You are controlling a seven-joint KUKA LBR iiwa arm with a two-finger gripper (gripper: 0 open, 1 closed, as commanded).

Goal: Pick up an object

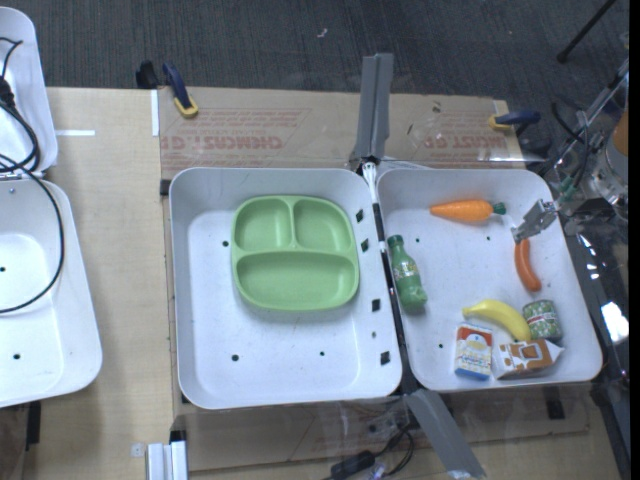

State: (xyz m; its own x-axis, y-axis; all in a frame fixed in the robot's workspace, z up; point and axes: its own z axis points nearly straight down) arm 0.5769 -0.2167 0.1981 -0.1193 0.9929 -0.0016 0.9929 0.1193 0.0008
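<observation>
Sausage (524, 265) lies just below the hand (533, 221); its grip state is unclear.

Robot arm enters frame from right edge, mostly cropped. Metallic hand (533, 221) hangs low at right side of frame, angled down-left; finger spacing too small to make out.

Red printed lettering runs along the cardboard sheet (300, 133) at the far edge of the table, upside down from this view; it seems to read "CHEMC2" followed by "GR", and is repeated beyond the right bin. The small cartons (475, 353) near that bin's front edge carry print too small to read.
</observation>
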